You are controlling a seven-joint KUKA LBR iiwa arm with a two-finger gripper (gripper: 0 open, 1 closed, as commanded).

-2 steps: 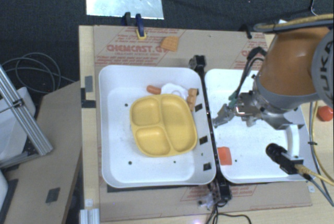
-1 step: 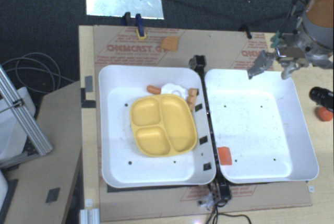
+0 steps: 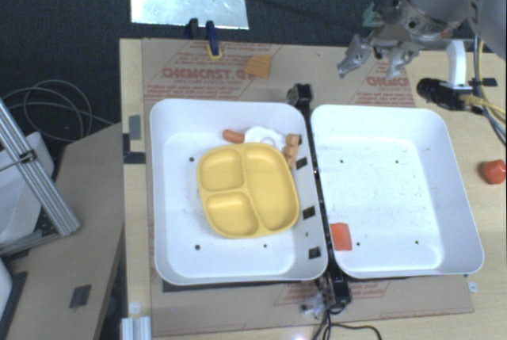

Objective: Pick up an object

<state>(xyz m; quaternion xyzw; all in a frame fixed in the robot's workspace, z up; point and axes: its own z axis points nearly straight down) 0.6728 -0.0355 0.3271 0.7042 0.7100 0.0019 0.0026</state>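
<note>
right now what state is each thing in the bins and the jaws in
yellow divided plate: right way up, flat in left bin, compartments bare
orange block: lying in right bin, near-left corner
small orange pieces: loose behind the plate
gripper: jaws open, raised beyond the right bin, holding nothing

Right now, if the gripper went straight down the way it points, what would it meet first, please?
Probably the bare bench just behind the right bin, since the gripper hangs open above it; depth is uncertain.
</note>
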